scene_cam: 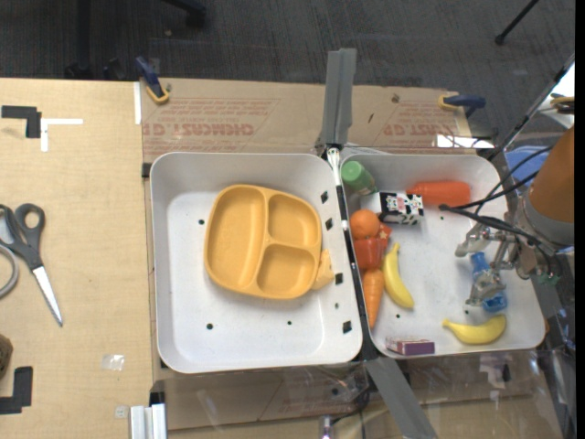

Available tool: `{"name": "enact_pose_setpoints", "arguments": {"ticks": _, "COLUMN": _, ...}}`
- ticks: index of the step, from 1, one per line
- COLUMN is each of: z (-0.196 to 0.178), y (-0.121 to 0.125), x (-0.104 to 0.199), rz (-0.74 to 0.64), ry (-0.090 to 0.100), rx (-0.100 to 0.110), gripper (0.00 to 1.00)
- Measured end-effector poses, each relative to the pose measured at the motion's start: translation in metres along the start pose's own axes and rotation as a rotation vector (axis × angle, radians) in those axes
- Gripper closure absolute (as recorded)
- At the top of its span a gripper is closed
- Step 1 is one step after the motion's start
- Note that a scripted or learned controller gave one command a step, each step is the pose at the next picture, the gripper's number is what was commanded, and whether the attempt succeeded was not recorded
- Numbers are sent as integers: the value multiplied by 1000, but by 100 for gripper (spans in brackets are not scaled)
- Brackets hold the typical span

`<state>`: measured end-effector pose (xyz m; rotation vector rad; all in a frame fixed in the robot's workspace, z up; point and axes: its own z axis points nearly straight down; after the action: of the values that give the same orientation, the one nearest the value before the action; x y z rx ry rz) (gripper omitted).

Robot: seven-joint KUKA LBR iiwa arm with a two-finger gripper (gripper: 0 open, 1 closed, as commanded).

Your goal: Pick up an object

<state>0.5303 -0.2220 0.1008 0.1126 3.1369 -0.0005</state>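
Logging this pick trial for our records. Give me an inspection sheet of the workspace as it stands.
Surface: two white bins on a bench.
Job's things: right bin holds two bananas, carrots, orange fruit, red piece, purple block.
Clutter: yellow divided plate in left bin; scissors on bench.
Grippers: claw low in right bin, above a banana.
Cables: black leads along the arm.
Surroundings: dark carpet, chair base.
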Motion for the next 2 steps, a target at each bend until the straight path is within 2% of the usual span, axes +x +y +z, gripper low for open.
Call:
{"name": "enact_pose_setpoints", "arguments": {"ticks": 1, "z": 9, "y": 8, "x": 16, "rz": -76, "ry": 1, "rx": 0, "gripper": 0}}
{"name": "enact_pose_setpoints", "arguments": {"ticks": 2, "z": -1, "y": 9, "x": 14, "rz": -81, "ry": -3, "rx": 1, "gripper": 100}}
